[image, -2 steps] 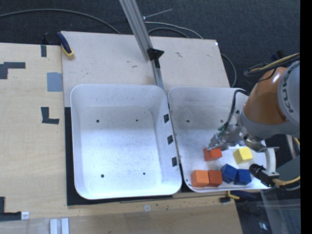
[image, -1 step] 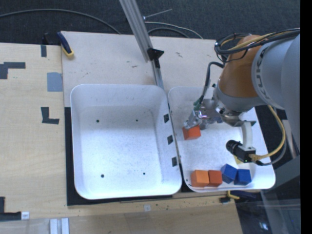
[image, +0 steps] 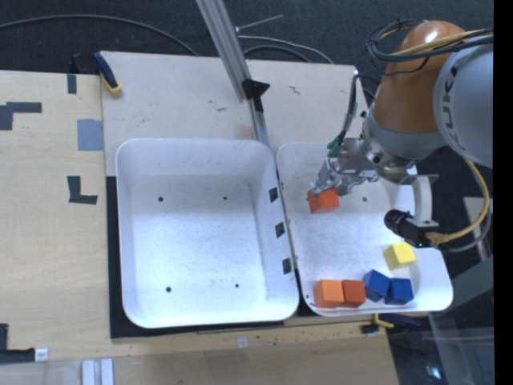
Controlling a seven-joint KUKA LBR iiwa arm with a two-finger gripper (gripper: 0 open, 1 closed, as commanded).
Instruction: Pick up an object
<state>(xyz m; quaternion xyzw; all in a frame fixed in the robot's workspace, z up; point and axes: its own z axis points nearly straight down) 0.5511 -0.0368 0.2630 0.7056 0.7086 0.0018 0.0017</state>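
Along the near rim of the right-hand shallow white bin (image: 449, 283) four small blocks lie in a row: an orange cube (image: 328, 293) touching a darker red-orange cube (image: 353, 292), then two blue cubes (image: 376, 282) and (image: 400, 290) just beside them. Slightly farther in, a small yellow block (image: 399, 255) sits apart from the row, near the bin's right edge and close to a black cylindrical fitting (image: 403, 225) hanging off my wrist.

My pincer (image: 327, 187) reaches over the far half of this same bin, coming in from the right below the orange band (image: 405, 103) of my grey arm (image: 469, 103). Right at its tip is an orange-red cube (image: 324, 201), tilted a little. The cube sits directly under the fingertips and appears to be clamped between them, though from this slant I cannot tell whether it is lifted off the bin floor or resting on it. It lies near the divide between the two bins, well apart from the blocks at the near rim.

To the left, the larger shallow white bin (image: 128, 215) shows a speckled floor with a few dark dots. Both bins rest on a pale wooden tabletop (image: 48, 215) marked with grey tape patches. A slanted aluminium rail (image: 228, 46) rises behind the bins, and dark cables (image: 80, 22) trail across the black floor beyond.
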